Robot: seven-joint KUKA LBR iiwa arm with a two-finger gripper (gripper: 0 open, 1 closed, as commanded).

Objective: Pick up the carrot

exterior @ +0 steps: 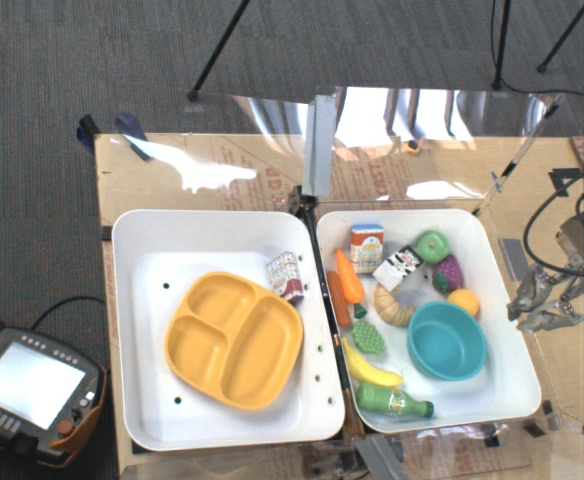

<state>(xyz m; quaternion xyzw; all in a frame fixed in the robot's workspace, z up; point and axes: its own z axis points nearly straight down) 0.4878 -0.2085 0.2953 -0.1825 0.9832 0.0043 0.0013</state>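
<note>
The carrot lies untouched against the right bin's left wall, beside the croissant; the gripper is parked outside the bin's right rim, its grasp state indiscernible; approach, grasp and lift remain.

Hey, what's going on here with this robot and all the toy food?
A robot arm is set to pick up the carrot, which lies at the left edge of the right bin among other toy food: a banana, a croissant, a teal bowl and a green bottle. The hand sits at the far right, outside that bin and apart from the carrot. The left bin holds a yellow divided plate.
</note>
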